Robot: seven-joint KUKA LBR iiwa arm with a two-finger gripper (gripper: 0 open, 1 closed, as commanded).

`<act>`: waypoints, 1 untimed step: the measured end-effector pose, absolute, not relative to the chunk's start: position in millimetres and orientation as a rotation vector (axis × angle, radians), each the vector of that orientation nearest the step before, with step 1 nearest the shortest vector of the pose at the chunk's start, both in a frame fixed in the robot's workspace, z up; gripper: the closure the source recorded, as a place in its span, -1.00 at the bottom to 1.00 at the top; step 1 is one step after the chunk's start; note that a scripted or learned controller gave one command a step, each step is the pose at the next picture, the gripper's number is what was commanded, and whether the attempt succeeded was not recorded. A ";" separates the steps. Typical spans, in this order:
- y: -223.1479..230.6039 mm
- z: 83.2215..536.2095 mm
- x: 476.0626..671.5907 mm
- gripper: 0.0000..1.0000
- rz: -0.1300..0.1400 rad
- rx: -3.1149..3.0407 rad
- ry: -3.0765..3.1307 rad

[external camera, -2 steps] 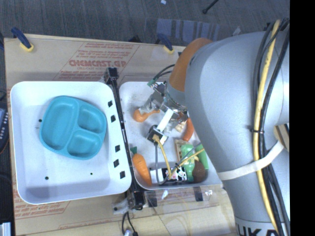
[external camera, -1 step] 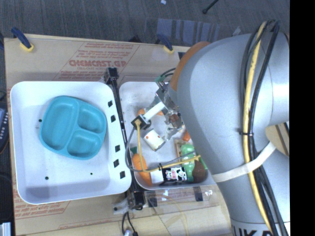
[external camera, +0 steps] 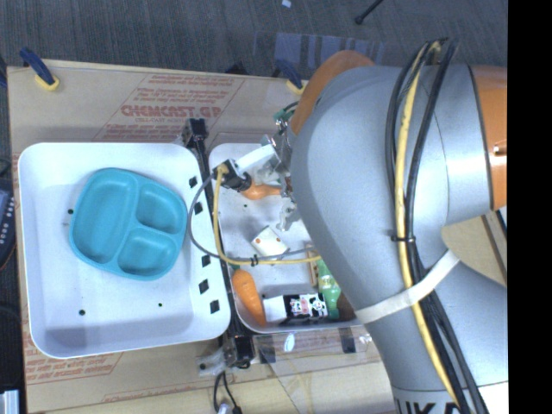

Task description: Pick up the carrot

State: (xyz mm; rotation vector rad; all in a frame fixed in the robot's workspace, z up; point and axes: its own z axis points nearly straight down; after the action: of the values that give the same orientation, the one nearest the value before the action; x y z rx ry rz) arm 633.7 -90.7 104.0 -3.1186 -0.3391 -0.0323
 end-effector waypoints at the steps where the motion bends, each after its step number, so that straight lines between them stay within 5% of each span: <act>1: -94.0 100.7 492.5 -1.00 -0.063 -3.115 -0.461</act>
State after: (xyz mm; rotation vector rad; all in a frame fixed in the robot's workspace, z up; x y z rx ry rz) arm 492.5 -94.0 100.7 -3.1154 -0.4608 -0.0634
